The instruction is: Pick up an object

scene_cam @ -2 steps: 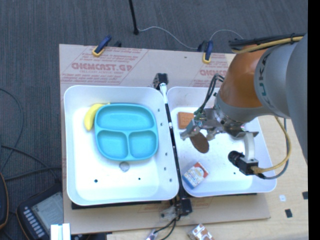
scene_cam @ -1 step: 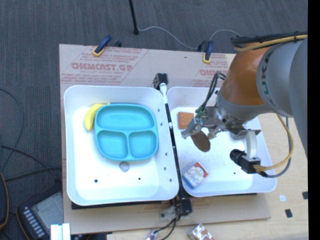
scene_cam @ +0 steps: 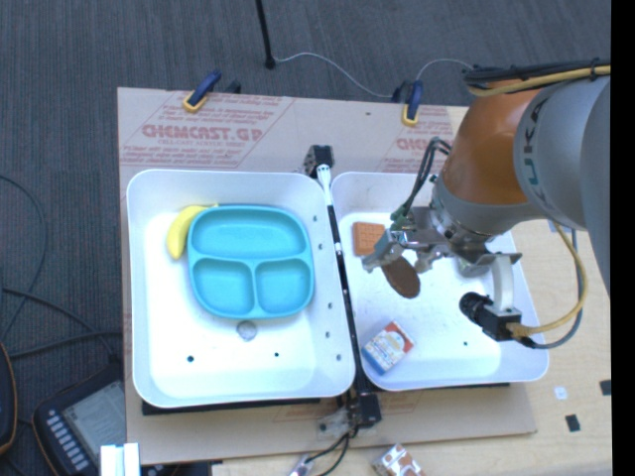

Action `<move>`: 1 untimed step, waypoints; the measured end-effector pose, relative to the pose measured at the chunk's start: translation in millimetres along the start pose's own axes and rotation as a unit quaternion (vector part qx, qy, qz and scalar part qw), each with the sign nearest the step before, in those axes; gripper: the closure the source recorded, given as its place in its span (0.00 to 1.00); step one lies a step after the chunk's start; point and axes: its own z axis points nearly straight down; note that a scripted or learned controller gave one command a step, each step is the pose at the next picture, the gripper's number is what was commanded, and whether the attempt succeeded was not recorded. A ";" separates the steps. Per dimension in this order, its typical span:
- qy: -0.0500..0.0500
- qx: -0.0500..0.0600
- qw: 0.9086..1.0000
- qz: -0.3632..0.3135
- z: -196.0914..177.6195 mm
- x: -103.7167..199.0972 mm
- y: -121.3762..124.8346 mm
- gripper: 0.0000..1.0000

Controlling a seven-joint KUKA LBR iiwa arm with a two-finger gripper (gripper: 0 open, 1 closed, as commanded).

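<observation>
My gripper (scene_cam: 394, 258) hangs over the middle of the right bin (scene_cam: 516, 370), reaching in from the right. A dark brown oval object (scene_cam: 403, 282) lies right under its tip, touching or very close to it. Just up and left of the gripper, an orange square cracker-like piece (scene_cam: 367, 234) lies on the bin floor. Near the bin's front left corner sits a small white and red packet (scene_cam: 387, 346). The arm's grey and orange wrist hides the bin's back right part.
The left bin (scene_cam: 149, 345) holds a blue divided plate (scene_cam: 251, 262), a yellow banana (scene_cam: 180, 230) at the plate's left edge, and a small grey item (scene_cam: 246, 331) in front of it. A black cable fitting (scene_cam: 488, 314) hangs from the wrist over the right bin.
</observation>
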 end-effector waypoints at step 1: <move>0.000 0.000 1.000 0.000 -9.5 -0.2 0.3 1.00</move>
